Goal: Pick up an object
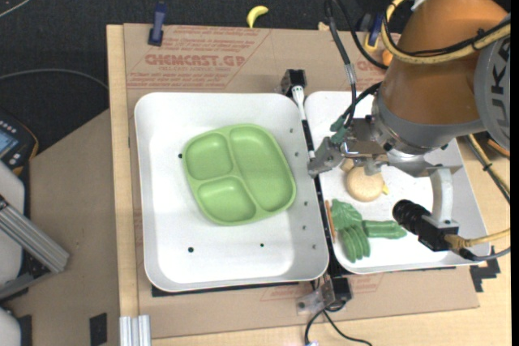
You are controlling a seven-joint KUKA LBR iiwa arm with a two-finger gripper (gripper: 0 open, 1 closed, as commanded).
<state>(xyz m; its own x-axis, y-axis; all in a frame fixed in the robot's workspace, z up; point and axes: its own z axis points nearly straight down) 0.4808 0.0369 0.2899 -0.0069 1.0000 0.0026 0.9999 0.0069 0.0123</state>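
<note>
In the right bin (320, 105) lie a round beige lump (365, 187) and, nearer the front, a green toy with finger-like prongs (357, 228). My gripper (355, 156) hangs low over the right bin's left half, just above and behind the beige lump. The arm's big orange and grey wrist (434, 69) covers the back of that bin. A green divided plate (238, 173) rests in the middle of the left bin (162, 223), well to the gripper's left.
The ridge where the two bins meet runs just left of the gripper, with a black clip (293, 82) at its far end. A small yellow banana-like thing (257, 14) and a blue clip (156, 24) sit behind the bins on the cardboard's far edge.
</note>
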